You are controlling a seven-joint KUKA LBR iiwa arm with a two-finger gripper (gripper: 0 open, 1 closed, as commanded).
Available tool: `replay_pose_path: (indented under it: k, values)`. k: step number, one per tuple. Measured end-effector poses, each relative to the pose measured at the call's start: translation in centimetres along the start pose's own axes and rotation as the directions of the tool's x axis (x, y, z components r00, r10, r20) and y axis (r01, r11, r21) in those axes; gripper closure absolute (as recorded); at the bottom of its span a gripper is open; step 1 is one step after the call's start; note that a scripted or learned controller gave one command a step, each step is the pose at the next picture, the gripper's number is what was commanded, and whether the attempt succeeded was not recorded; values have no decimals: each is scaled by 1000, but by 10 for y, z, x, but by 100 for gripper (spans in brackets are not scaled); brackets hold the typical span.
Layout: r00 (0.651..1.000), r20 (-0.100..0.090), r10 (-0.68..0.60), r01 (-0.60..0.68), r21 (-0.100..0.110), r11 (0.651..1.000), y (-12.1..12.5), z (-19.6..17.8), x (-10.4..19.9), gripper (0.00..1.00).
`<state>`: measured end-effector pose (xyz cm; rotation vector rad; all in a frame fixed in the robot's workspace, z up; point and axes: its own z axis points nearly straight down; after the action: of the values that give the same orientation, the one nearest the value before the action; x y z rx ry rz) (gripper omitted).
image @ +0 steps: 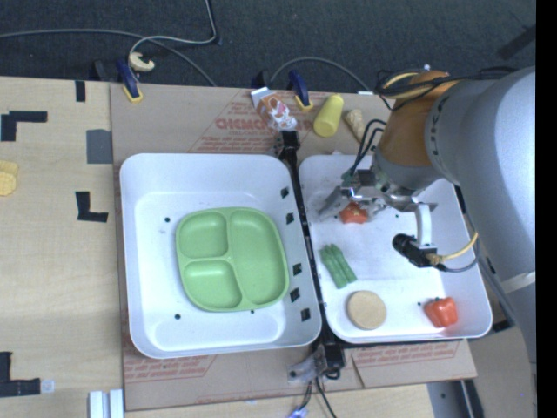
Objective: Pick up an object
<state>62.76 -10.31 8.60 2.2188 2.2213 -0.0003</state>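
orange object under claw, right bin, green plate left

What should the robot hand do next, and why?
Probably lower a little straight onto the small orange-red toy in the right white bin. The gripper sits right above it near the bin's top-left corner, and nothing shows the toy held between its fingers yet.

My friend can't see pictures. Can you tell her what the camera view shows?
A big grey robot arm reaches from the right, its claw low over a small orange thing in the right white bin. That bin also holds a green piece, a tan disc and an orange-red pepper; the left bin holds a green divided plate.
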Motion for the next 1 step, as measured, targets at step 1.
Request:
replay_pose_path:
  k: [1]
  values:
    - [1000,2,-1,1,-2,1000,0,-10,0,100]
